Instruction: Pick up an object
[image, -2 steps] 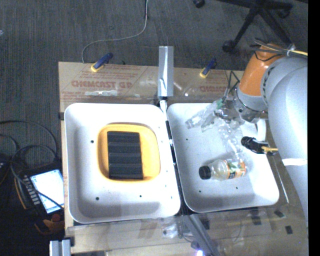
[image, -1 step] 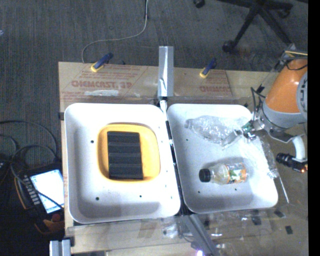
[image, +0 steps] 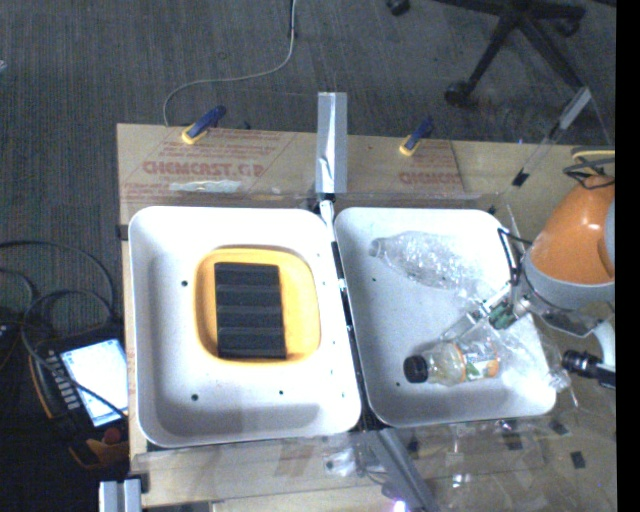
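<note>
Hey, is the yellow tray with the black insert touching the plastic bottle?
Apart. The camera view shows the yellow tray in the left bin and the plastic bottle in the right bin.

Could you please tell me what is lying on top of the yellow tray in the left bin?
A black ribbed rectangular block lies on the rounded yellow tray, covering its middle. Only the tray's rim shows around it; whatever sits beneath the block is hidden.

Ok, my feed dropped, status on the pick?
Hand low in right bin, just above bottle. Bottle lying flat, not gripped. Crumpled plastic close behind.
</note>
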